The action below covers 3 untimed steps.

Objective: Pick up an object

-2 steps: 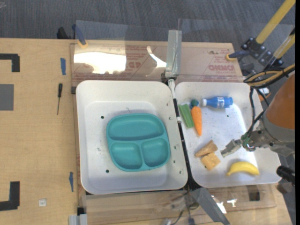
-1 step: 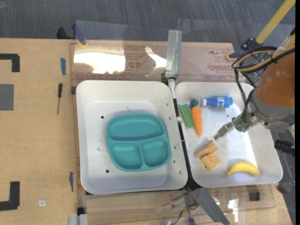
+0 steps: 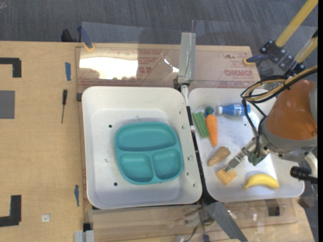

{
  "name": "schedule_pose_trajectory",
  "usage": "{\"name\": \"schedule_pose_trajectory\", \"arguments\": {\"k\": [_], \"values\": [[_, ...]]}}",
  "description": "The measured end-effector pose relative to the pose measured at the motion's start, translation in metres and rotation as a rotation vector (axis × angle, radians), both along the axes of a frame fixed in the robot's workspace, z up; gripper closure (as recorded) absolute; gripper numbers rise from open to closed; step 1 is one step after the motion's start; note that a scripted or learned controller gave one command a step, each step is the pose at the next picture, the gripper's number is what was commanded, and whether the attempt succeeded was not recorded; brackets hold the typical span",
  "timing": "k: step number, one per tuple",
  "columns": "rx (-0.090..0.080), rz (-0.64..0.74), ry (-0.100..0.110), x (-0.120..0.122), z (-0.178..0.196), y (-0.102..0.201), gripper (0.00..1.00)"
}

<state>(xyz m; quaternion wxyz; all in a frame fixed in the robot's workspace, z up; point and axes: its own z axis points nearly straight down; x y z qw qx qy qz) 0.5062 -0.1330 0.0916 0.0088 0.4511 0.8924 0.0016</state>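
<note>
From above, the pincer (image 3: 229,166) is reaching down into the right bin (image 3: 290,188), its fingers closing around a small yellow block (image 3: 226,176), near a tan bread piece (image 3: 218,156) and left of a banana (image 3: 261,181).

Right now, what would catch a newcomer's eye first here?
A teal three-compartment plastic tray sits in the left white bin. In the right white bin, the grey-and-orange arm's hand reaches down over a small yellow block, with a yellow banana and orange carrot nearby.
</note>
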Motion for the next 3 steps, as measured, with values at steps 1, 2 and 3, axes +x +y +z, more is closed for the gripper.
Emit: {"name": "schedule_pose_trajectory", "arguments": {"k": [1,2,3], "values": [[0.007,-0.111,0.009,-0.024,0.003,0.034,0.0],[0.011,-0.562,0.006,-0.017,-0.004,0.035,0.0],[0.011,-0.532,0.007,0.073,-0.004,0.041,0.0]]}}
